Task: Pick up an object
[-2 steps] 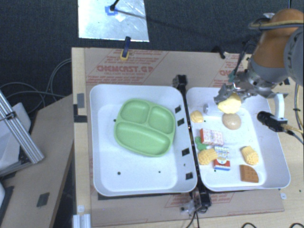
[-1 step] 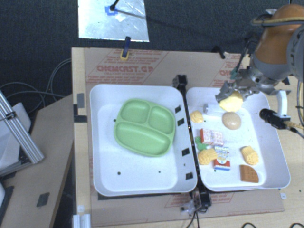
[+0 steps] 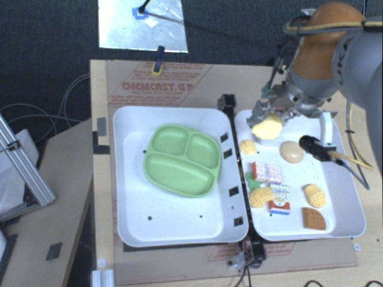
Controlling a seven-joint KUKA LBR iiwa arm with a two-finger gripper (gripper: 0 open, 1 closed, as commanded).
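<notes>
Waffle (image 3: 313,219) lies well apart from gripper (image 3: 267,113).

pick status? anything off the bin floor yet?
Done: the arm has reached into the right bin, with the gripper low at its back edge, right over the pale yellow piece. In hand: nothing confirmed; the wrist hides the contact, so a grasp can't be read. Left: secure and lift. The tan egg-shaped piece, red-and-white packet and waffle lie on the bin floor. The green divided plate sits in the left bin.
</notes>
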